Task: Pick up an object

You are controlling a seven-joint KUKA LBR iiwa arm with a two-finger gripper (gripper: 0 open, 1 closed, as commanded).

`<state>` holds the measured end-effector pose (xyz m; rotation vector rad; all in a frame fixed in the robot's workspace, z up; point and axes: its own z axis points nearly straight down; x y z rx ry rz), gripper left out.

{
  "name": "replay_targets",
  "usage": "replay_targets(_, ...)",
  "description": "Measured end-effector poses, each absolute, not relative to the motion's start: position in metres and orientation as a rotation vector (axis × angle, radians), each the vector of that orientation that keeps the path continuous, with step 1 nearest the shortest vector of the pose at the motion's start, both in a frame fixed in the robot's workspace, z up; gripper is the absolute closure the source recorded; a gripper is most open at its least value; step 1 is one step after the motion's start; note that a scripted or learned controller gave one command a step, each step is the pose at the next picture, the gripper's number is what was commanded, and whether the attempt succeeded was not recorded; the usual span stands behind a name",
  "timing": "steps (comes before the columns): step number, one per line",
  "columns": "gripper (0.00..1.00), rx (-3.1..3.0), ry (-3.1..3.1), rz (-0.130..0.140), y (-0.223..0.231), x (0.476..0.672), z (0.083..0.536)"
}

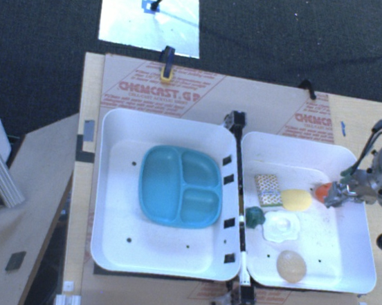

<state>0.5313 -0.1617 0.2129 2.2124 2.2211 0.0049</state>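
Camera view — wooden bench (206, 91), dark carpet (41, 17) beyond

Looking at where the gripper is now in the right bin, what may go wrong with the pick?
1. The gripper sits at an orange object near the bin wall; a grasp there may slip.
2. The yellow object lies close beside the orange one and may get pushed.

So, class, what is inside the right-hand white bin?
The right bin holds a patterned block, yellow lemon-like piece, green object, white piece, tan egg-like object and an orange item, partly covered by the gripper.
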Motion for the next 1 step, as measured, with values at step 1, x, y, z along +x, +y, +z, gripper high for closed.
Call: replay_targets(1, 1.00, 2.214, 2.223, 0.003, -0.1619, 0.5326, 0.2397)
